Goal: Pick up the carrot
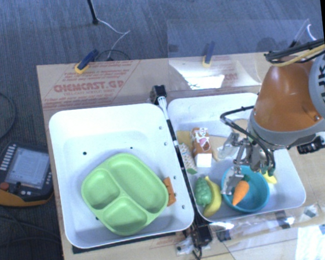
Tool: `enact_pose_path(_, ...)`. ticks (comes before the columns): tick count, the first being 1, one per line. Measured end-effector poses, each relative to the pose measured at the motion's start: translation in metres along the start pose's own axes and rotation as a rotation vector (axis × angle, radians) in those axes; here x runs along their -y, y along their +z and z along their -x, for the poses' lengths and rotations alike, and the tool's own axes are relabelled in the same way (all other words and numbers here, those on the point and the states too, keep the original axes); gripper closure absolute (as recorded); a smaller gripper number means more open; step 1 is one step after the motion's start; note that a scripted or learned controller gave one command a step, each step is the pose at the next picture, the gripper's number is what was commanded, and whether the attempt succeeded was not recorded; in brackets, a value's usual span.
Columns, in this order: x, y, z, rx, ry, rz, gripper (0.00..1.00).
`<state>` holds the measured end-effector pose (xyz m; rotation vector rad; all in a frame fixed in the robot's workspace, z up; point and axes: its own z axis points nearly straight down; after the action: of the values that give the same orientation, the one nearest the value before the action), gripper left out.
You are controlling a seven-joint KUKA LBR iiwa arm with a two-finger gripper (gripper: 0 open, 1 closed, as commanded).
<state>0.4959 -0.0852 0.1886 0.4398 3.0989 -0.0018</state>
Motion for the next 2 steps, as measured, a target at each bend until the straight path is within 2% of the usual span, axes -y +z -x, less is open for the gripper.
enact_pose_path(1,0.02,0.097,-0.003,0.001,-0.351,0.003,0.0)
enact_pose_path(2,0.038,0.063,0.067,0.0,-0.285,0.001,0.0)
